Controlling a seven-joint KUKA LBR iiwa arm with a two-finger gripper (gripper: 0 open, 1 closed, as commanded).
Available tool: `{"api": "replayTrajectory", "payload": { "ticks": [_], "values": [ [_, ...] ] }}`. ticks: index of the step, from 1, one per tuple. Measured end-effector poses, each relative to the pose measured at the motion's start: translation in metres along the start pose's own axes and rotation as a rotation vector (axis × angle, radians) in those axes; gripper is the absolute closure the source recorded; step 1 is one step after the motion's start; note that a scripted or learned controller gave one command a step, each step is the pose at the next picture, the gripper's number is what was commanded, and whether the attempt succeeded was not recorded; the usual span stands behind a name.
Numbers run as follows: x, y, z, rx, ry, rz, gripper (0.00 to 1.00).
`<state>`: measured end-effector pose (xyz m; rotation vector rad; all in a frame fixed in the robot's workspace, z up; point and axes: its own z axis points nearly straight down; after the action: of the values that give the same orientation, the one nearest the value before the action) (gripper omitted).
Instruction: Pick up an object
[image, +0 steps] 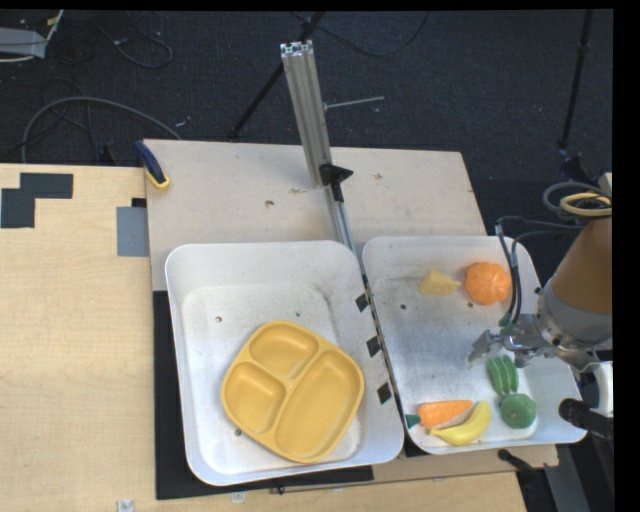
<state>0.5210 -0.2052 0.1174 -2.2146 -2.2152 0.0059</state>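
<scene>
Dark carpet strewn with cables surrounds the bench (60, 330), whose pale wooden top fills the left of your view. Take the left bin (200, 275) as your landmark. Behind it, on the beige board (240, 190), a blue and yellow tool (152, 165) lies near the board's far left corner. Inside the left bin, you see a yellow divided plate (292, 389) with three compartments, sitting toward the near right corner.

An aluminium post (309, 110) rises behind the gap between the two bins, and black clips (372, 345) run along the seam where they meet.

To the right of the left bin, the right bin (420, 340) holds the toy food. A pale yellow wedge (438, 283) lies near its far edge, with an orange (487, 283) just beside it to the right. Along the near edge, a carrot (444, 411) touches a banana (464, 428). Right of these a green round piece (517, 409) sits just below a green pepper (502, 374).

The gripper (488, 347) hangs over the right bin, between the orange and the green pepper, just above the pepper. You cannot tell from this angle how wide the claw stands, and nothing shows between its tips. The grey arm (585, 290) with its orange band enters from the right.
</scene>
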Motion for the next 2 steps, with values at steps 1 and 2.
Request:
{"api": "replayTrajectory", "payload": {
  "ticks": [1,2],
  "values": [
    [-0.001,0.003,0.023,-0.01,-0.001,0.0,0.0],
    [0.001,0.005,0.012,-0.016,0.004,0.001,1.0]
  ]
}}
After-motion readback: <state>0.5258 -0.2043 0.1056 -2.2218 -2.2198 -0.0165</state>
